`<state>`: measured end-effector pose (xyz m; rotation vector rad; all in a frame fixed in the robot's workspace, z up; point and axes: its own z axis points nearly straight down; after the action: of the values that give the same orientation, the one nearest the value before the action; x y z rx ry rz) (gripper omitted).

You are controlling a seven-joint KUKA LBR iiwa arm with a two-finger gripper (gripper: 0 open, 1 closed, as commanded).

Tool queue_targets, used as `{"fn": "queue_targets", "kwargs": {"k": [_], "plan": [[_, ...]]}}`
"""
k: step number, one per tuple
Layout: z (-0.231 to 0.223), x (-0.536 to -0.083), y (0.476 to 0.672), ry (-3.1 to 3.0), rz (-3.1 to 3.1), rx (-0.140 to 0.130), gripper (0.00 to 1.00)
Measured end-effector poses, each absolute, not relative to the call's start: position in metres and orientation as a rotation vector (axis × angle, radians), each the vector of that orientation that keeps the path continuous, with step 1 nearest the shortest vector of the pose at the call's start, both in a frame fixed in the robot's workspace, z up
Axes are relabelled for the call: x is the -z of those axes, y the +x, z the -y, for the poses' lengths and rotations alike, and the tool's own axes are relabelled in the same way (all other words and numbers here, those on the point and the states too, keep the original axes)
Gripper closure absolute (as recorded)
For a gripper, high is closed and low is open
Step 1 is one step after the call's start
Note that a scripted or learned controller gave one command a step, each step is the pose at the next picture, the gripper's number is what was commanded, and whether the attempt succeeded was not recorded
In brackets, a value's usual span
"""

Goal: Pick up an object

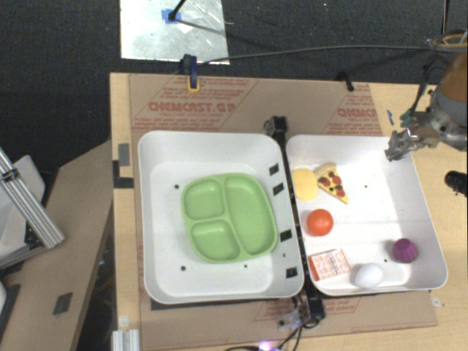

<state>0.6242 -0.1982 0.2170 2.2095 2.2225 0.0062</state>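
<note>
The right bin [417, 196] holds a pizza slice toy [330, 182], a pale yellow round piece [305, 184], an orange-red ball [319, 222], a red and white packet [329, 263], a white egg-like ball [368, 275] and a purple ball [404, 250]. My gripper [398, 149] hangs at the bin's far right corner, above its rim, well away from all the objects. Nothing shows between its fingertips.
The left bin [157, 196] carries a green divided tray [228, 217]. A black divider [289, 210] runs between the bins. The arm [450, 108] enters from the right. A metal sheet [174, 19] lies beyond the bench, and a silver rail [25, 203] stands at the left.
</note>
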Motion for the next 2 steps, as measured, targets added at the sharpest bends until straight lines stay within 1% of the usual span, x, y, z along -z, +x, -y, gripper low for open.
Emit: {"fn": "queue_targets", "kwargs": {"k": [1,2], "plan": [[0.143,-0.229,0.624,2.209,-2.231,-0.006,1.00],[0.084,-0.223,0.617,2.211,-2.233,-0.004,1.00]]}}
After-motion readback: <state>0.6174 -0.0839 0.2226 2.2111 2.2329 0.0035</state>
